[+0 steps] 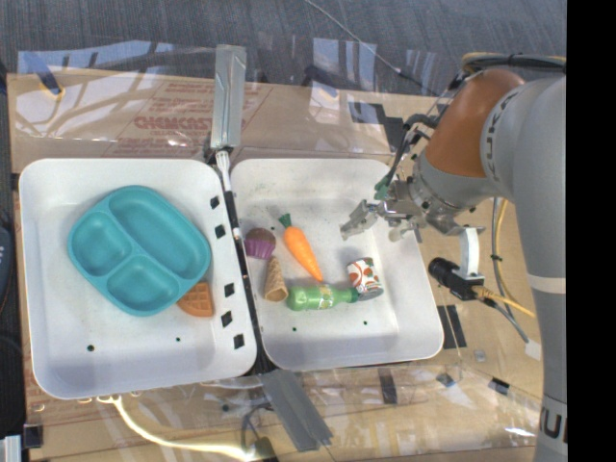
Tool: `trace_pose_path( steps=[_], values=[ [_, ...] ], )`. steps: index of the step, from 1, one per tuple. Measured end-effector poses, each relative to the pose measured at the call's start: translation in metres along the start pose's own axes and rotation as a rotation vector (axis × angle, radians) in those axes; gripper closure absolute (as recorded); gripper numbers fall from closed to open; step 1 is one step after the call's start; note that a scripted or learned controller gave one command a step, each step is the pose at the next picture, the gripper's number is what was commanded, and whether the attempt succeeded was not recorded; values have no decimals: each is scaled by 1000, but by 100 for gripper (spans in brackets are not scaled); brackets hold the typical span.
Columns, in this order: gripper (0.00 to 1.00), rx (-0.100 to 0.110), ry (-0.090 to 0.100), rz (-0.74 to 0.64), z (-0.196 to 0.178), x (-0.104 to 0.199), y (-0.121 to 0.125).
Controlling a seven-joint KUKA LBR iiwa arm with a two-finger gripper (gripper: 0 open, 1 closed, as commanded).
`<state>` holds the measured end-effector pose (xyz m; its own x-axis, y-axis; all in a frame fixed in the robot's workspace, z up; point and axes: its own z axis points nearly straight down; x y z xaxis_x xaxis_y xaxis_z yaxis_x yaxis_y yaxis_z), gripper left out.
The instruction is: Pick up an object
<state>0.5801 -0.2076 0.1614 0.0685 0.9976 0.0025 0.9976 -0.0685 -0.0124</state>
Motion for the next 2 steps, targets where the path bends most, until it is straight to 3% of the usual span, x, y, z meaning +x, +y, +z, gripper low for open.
trace_pose_path(
  steps=[1,2],
  values=[
    [0,-24,0,58,60,74,-6],
    [100,-30,-1,55,48,73,-3]
  ],
)
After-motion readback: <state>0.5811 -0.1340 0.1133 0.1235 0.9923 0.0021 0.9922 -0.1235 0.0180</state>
